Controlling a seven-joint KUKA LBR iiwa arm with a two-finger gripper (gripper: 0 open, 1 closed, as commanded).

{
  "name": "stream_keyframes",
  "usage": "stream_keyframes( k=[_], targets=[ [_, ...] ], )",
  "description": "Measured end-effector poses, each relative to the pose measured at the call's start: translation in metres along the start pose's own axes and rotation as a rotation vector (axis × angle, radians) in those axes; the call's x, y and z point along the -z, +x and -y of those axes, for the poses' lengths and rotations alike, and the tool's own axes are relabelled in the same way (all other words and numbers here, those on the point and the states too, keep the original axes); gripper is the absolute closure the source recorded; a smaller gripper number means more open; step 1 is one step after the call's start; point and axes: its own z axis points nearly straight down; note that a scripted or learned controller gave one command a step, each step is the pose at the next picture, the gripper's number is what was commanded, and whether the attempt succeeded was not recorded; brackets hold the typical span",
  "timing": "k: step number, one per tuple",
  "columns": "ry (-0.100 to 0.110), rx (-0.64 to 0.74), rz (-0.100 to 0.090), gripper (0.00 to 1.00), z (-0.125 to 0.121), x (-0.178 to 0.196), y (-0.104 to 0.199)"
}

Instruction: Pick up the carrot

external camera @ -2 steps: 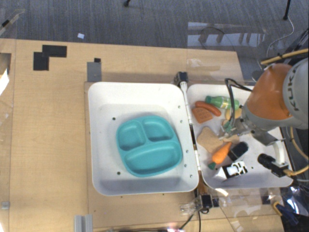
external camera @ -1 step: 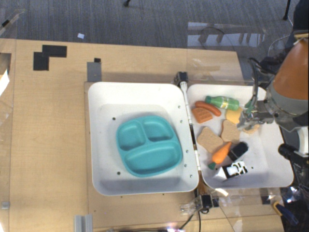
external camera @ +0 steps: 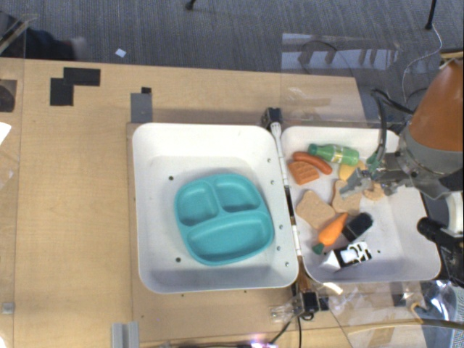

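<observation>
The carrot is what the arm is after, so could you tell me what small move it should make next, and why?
Probably a short shift toward the near left, then a descent. The gripper sits over the bread pieces in the right bin, beside the green bottle, while the carrot lies nearer the camera, tilted, its tip against a black block. Nothing is seen between the fingers.

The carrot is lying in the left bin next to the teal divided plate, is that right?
No. The camera view shows the carrot in the right bin, beside a slice of bread. The teal divided plate sits alone in the left bin.
</observation>
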Motion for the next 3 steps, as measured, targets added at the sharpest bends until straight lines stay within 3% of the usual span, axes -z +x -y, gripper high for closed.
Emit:
stream_keyframes(
  k=[1, 2, 3],
  targets=[
    [-0.036, -0.045, 0.013, 0.00, 0.021, -0.122, 0.006],
    [-0.049, -0.043, 0.019, 1.00, 0.016, -0.109, 0.004],
    [-0.013, 0.338, 0.004, 1.00, 0.030, -0.141, 0.002]
  ],
)
